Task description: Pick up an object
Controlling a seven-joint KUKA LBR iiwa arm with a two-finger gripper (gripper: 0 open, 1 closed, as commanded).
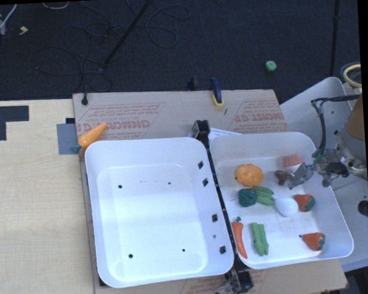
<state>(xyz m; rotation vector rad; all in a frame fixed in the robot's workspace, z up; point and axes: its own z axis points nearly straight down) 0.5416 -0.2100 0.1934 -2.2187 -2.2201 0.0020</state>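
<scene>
Hovering low in the right bin, gripper with fingers a little apart, holding nothing. Closest toys: pink block just above, white egg just below. Further left: one orange, one broccoli. Down low: one carrot and one bean, both lying up-down. Two strawberries.
</scene>
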